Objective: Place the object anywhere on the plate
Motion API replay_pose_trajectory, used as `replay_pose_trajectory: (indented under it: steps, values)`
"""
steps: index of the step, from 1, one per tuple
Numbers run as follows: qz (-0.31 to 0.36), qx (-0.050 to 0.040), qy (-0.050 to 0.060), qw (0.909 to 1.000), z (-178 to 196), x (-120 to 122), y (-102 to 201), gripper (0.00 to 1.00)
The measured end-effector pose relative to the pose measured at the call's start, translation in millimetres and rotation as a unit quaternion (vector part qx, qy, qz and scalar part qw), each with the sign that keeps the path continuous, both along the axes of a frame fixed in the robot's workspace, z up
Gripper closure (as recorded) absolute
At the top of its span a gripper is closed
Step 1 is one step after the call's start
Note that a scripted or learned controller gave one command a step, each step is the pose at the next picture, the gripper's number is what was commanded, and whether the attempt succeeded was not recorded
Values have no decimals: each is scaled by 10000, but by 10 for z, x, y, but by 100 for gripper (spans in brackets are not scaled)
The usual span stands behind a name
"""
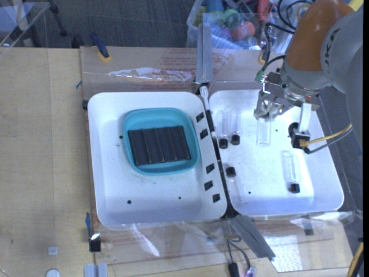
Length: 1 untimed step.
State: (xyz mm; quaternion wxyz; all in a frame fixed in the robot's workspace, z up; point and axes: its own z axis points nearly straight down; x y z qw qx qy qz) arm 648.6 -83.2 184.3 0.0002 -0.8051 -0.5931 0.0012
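Teal plate (158, 140) waits in the left bin (104, 154), clear vials (288, 169) lie scattered in the right bin (323, 195), and the hand (270, 111) hovers upper right over one vial (263, 133), its opening impossible to judge, so that slick cylinder could roll away.

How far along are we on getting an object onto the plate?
Nothing looks done: the teal plate in the left bin carries only its dark ridged insert. In hand: the gripper sits over the right bin, above a clear tube. Left: grasp a tube, carry it across, set it on the plate.
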Motion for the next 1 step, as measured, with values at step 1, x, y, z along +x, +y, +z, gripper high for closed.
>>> replay_pose_trajectory:
  steps: [1]
  values:
    - [0, 0, -2, 10000, 2, 1, 0, 0]
